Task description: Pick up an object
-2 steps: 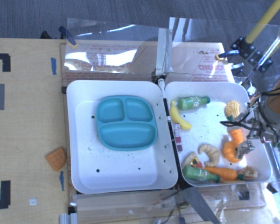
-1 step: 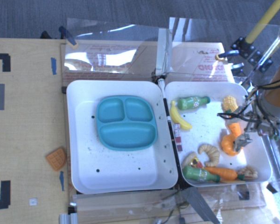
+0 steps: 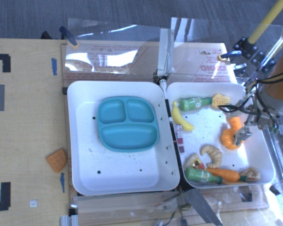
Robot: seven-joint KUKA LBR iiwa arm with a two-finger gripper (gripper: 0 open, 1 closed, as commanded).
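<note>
Floor's a dark grey-blue carpet (image 3: 132,4) up top. The worktop (image 3: 23,126) is pale wood with black markings and bits of blue tape (image 3: 54,66). Clear plastic panels (image 3: 113,41) at the back catch a bright glare.

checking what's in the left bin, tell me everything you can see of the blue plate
The blue plate is a teal, plastic-looking divided tray with rounded corners and three compartments: two small ones at the far side, one wide one nearer the camera. It lies flat, right way up, in the left bin, toward its far half. Nothing sits in it.
</note>
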